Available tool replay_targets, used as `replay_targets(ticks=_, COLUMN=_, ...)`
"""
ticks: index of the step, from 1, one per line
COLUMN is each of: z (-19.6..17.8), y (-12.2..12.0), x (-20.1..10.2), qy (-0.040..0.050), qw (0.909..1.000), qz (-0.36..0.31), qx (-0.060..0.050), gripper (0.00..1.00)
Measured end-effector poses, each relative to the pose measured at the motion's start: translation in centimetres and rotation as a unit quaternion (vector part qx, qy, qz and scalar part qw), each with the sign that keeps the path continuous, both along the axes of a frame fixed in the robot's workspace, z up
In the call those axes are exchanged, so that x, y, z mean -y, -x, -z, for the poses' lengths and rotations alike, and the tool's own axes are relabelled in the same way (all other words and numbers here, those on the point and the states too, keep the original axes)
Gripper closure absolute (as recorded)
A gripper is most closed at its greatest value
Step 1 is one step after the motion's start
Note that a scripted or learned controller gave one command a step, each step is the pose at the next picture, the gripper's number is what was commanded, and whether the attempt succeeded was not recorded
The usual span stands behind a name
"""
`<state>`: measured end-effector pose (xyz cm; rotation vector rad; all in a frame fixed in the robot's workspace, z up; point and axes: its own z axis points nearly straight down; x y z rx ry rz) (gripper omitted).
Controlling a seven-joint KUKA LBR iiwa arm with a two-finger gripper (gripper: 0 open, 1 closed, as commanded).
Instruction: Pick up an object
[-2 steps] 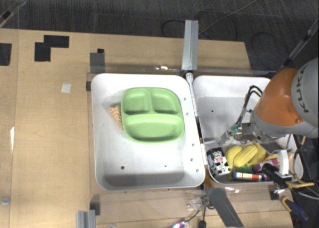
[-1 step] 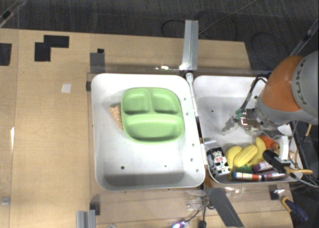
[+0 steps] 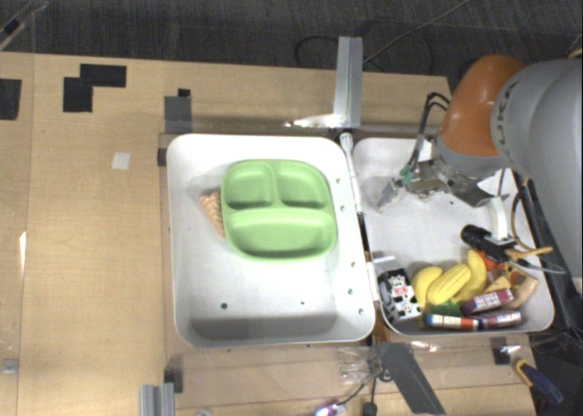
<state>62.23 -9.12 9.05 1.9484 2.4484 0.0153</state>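
While the gripper hangs over the far left part of the right bin, near the wall it shares with the left bin, whether its jaws are apart or together cannot be told. Nothing is seen held. Likeliest targets crowd that bin's near edge: a banana, its long axis slanting towards the far right corner, markers and a small dark box. A green tray fills the left bin's middle.
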Motion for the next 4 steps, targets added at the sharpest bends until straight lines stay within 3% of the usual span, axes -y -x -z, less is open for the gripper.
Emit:
replay_targets(ticks=1, z=-1.4, y=-0.3, x=-0.2, qy=-0.0009, qw=1.0000, qz=-0.003, qx=0.004, gripper=1.00)
replay_targets(ticks=2, z=-10.8, y=1.4, x=2.1, qy=0.0002, qw=0.9998, qz=0.018, qx=-0.004, gripper=1.00)
replay_targets(ticks=3, z=-10.8, y=1.4, x=2.0, qy=0.0002, qw=0.9998, qz=0.017, qx=-0.004, gripper=0.00)
replay_targets(ticks=4, z=-4.1, y=3.3, x=4.4, qy=0.0002, qw=0.9997, qz=0.023, qx=-0.006, gripper=0.00)
